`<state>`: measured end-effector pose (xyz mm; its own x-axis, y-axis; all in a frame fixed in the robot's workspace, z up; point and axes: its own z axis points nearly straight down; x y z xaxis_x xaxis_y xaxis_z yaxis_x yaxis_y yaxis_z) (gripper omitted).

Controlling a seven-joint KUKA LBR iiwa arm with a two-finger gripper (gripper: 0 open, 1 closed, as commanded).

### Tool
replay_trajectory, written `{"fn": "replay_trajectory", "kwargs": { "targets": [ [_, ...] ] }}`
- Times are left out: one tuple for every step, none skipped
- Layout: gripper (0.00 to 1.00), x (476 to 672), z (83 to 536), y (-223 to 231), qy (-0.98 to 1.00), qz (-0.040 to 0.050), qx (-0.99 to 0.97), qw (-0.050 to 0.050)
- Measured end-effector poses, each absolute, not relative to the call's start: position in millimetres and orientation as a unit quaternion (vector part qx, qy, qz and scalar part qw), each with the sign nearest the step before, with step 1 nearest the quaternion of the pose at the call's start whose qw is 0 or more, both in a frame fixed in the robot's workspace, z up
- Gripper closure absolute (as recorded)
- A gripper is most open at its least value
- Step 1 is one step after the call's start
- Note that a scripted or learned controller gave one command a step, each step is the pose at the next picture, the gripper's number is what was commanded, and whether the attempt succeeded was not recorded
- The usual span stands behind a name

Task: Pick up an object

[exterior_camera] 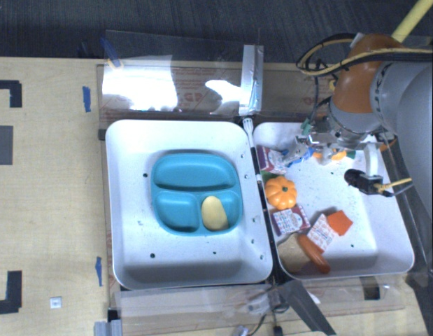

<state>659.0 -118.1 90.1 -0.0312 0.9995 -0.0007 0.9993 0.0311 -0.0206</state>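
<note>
We saw two shallow white plastic bins, the left bin (125, 187) speckled with a few dark dots and the right bin (384, 236) finely flecked. A glossy turquoise divided tray (185, 180) held a pale yellow egg-shaped object (214, 213). In the right bin lay a small orange pumpkin (281, 192) with a green stem, a red-and-white printed packet (287, 220), an orange block (339, 223) and a brown rounded object (294, 252). The grey arm (405, 96) bore an orange band (359, 82). The wooden bench (48, 208) was pale tan with black corner marks and blue tape strips.
</note>
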Motion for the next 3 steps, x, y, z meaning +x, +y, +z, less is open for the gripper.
{"fn": "replay_trajectory", "kwargs": {
  "targets": [
    [0.00, 661.0, 162, -104, -0.638, -0.0018, -0.770, -0.002],
    [0.00, 640.8, 240, -111, -0.681, -0.0026, -0.732, -0.004],
    [0.00, 616.4, 109, -105, -0.712, -0.0014, -0.702, -0.003]
  ]
}}
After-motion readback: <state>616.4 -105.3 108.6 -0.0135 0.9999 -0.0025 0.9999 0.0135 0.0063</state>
